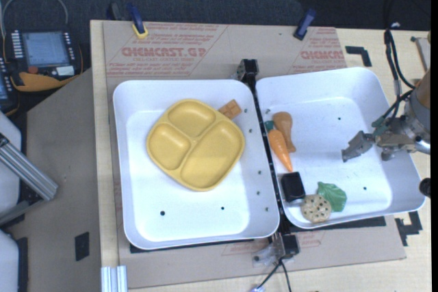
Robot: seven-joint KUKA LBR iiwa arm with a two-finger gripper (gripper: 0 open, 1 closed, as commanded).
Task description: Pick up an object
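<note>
The arm is running off the right edge, so you are seeing just its wrist and the gripper; whether its fingers are parted is too blurred to call. The yellow divided plate is covering part of a small brown block at its upper right corner. A black object in the right bin is showing no detail, and the round speckled piece beside it is perhaps a cookie.

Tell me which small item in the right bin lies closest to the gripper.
The green leafy piece, lying nearer the gripper than the carrot, black block or cookie.
</note>
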